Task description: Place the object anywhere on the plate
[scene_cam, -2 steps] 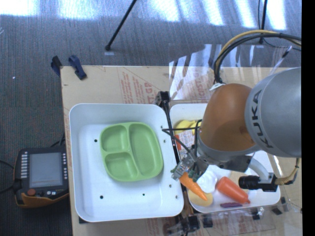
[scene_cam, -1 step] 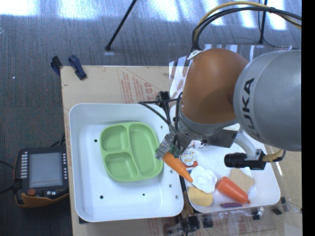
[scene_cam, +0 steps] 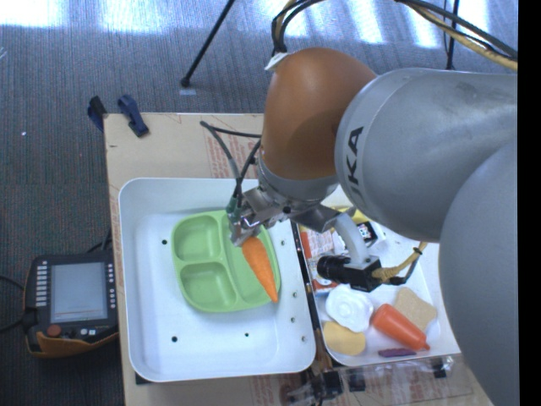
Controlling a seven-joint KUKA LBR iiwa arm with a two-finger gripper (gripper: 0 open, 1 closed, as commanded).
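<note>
Camera view shows the end effector (scene_cam: 244, 224) clenched on the top of the carrot (scene_cam: 261, 266), which hangs from it with its long axis slanting near and right, tip over the plate's (scene_cam: 203, 265) right compartment, so release drops it inside.

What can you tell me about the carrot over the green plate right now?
The carrot is a smooth orange toy, plastic by its look, tapering to a point. It lies slanted across the right compartment of the green divided plate, with its tip toward the plate's near right edge. Its thick end sits under the gripper, between the fingers.
</note>
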